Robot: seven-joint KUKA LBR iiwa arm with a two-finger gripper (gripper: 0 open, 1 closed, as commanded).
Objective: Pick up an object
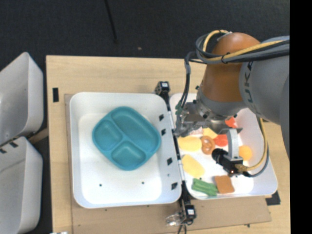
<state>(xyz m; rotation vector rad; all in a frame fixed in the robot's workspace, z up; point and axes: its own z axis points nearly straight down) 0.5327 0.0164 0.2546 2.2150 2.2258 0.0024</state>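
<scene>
My gripper (182, 125) is low over the right bin (261, 179), at its left wall, under the grey and orange arm (229, 72). Just below it lies a yellow toy food piece (190, 143), with a brown pretzel (207, 144) and a red-orange piece (222, 140) beside that. A second yellow piece (193, 165), an orange ball (245, 152), a green piece (204, 187) and a brown square (224, 184) lie nearer the front. The arm hides the back of this bin.
The left bin (85, 179) holds a teal divided plate (126, 137). A black divider with clips (171, 145) runs between the bins. A black and white fitting with cables (230, 157) hangs off the wrist over the right bin.
</scene>
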